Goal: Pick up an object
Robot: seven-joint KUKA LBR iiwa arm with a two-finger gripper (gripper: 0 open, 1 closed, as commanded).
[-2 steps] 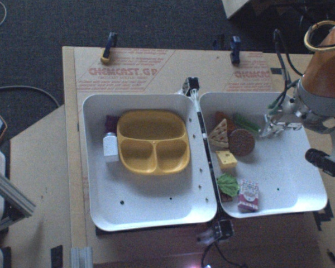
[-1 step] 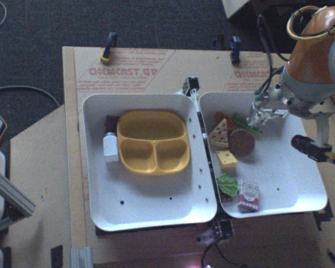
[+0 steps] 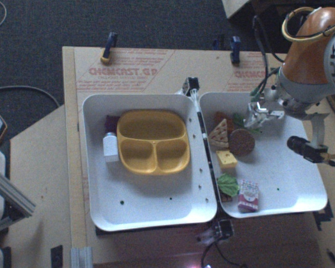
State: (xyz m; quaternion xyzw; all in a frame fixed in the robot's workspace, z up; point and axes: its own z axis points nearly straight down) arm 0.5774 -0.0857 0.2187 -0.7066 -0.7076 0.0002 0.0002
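Bench carries 2 white bins, side by side and touching at the middle. Left bin: yellow 3-compartment tray near its centre, small white bottle touching the tray's left edge, a dark item behind the bottle. Arm enters from the right over the right bin; gripper hangs low at that bin's far side. Finger state: cannot tell.

Right bin contents, left half: brown round patty, pizza slice, red-and-white packet, yellow cheese block, green leafy piece. Patty sits just beside the gripper, nearest of all items.
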